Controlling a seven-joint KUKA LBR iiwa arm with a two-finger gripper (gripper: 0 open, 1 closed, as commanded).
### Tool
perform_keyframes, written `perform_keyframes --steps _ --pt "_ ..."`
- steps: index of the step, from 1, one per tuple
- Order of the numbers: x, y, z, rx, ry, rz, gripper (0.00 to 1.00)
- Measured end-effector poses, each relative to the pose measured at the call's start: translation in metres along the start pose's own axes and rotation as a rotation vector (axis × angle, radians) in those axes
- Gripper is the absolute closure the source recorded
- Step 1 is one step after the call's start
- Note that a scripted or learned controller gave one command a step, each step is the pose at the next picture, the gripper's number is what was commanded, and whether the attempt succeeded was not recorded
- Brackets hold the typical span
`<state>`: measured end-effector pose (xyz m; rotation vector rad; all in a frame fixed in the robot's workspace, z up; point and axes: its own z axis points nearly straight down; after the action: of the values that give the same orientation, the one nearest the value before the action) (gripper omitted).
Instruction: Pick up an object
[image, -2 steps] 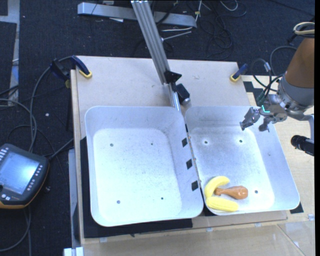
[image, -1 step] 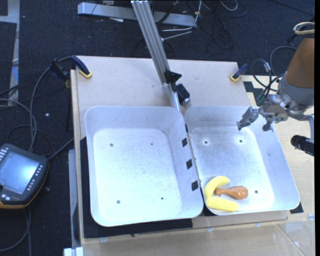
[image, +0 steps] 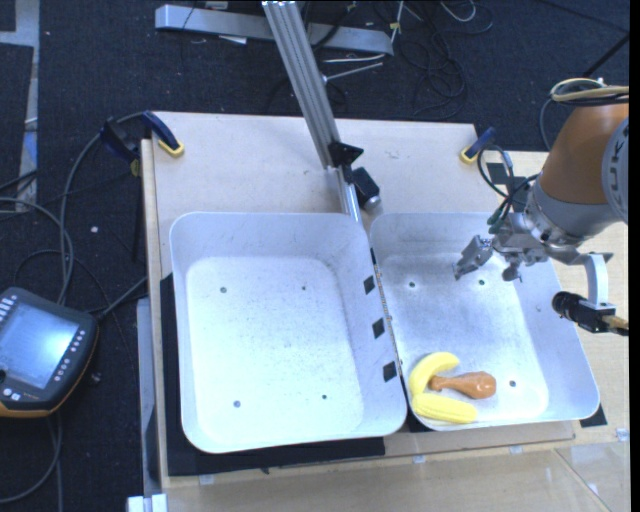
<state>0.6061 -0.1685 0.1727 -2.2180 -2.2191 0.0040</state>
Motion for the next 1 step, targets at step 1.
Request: perform_keyframes --steps 1 --pt "0.0029 -0.0008 0.0426 -0.001 0.000 0.000 0.00"
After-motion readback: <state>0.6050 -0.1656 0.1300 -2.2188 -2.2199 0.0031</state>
